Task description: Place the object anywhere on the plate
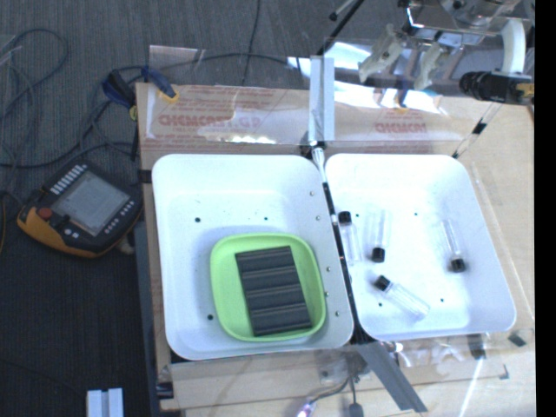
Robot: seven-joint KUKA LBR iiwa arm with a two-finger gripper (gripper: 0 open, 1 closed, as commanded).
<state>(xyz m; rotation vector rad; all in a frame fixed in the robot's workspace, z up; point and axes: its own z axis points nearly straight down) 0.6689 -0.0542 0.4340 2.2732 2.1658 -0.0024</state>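
Four clear, black-capped vials (376,235) lie scattered in the glossy right bin (486,233), right of the rounded-square green plate (224,259) bearing a ribbed dark block (273,290). The gripper (408,63) hovers above, fingers seemingly apart, gripping nothing.

View: a single fixed camera mounted above the bench (512,172).
Direction: it looks down at a slant, towards the bench's far edge at the top of the frame.
Range: moderate; the left bin (174,233) and the right bin (486,259) both fit whole, side by side.
Margins: dark floor shows beyond the bench's left edge, with a pendant (82,208) lying there.
Arm entry: the gripper (404,59) appears past the bench's far right corner.
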